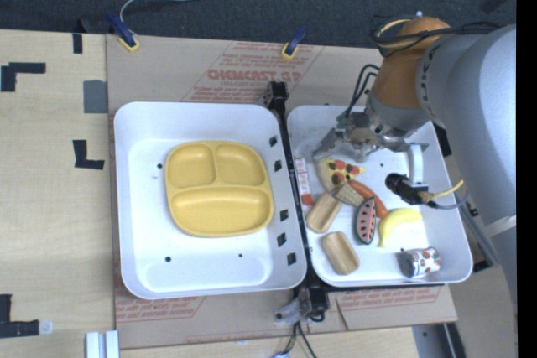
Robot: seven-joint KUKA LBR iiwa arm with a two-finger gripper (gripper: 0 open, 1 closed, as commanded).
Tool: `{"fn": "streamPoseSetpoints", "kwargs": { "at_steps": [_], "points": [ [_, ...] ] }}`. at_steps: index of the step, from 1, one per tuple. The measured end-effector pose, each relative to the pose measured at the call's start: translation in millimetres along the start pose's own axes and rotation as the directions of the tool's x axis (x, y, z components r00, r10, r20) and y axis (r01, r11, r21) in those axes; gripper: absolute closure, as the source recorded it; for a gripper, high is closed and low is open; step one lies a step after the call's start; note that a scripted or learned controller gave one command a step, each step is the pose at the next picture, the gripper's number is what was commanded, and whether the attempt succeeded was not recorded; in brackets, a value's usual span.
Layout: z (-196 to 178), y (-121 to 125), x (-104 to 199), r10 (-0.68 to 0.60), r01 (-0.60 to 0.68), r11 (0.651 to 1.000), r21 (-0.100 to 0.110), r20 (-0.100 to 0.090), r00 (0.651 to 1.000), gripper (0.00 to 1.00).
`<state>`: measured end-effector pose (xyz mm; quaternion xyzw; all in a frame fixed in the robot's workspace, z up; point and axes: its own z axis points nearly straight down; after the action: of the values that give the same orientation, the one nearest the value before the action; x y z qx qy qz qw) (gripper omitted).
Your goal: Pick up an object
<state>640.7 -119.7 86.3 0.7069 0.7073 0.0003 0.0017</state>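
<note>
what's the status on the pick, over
Gripper low over right bin, far end, above the toy food pile; nothing seen held. Nearest: red-and-yellow piece. Watermelon slice, banana crowded beside it.

Light wood bench (50, 205) carries a brown cardboard sheet (218, 71) with red print, held at its far edge by two blue-and-yellow clamps (124, 34), one far left, one nearer the middle. On the cardboard sit two shallow white bins touching side by side: left bin (138, 180) and right bin (449, 251), black clips along the seam between them. Bare bench to the left shows black tape marks (84, 155) and a grey patch (95, 95); cardboard sticks out past the bins' near edge.
</note>
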Motion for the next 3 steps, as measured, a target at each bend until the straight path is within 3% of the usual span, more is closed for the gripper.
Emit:
{"fn": "streamPoseSetpoints", "kwargs": {
  "at_steps": [1, 2, 3],
  "points": [
    [-10, 1, 0, 0.000, 0.000, 1.000, -0.002, 0.000, 1.000, 1.00],
    [-10, 1, 0, 0.000, 0.000, 1.000, -0.002, 0.000, 1.000, 0.00],
    [1, 28, 6, -0.001, 0.001, 1.000, 0.001, -0.002, 1.000, 0.00]
  ]
}}
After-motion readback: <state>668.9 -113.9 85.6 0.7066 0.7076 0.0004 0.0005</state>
